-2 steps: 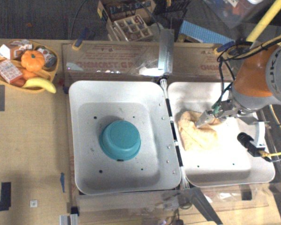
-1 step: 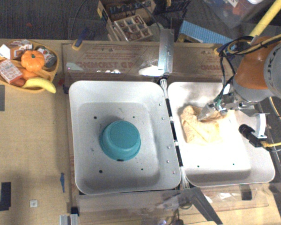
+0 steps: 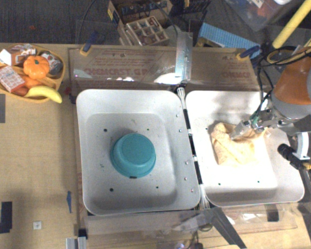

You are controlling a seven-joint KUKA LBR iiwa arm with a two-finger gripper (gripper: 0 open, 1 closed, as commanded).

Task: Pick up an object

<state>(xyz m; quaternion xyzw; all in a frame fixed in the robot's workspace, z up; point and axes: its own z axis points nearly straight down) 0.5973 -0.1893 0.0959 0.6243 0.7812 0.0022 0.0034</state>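
A teal bowl (image 3: 133, 155) lies upside down in the middle of the left bin (image 3: 93, 108). A crumpled tan cloth (image 3: 229, 145) lies in the right bin (image 3: 249, 183), towards its middle. My gripper (image 3: 247, 130) reaches in from the right and is down at the cloth's upper right edge, touching or nearly touching the fabric. Its fingertips blend with the cloth, so their spacing is unclear.
The grey arm with its orange band (image 3: 295, 87) hangs over the right bin's far right rim. A basket of toy fruit (image 3: 28, 74) sits on the bench at the far left. Cardboard and clutter line the back behind both bins.
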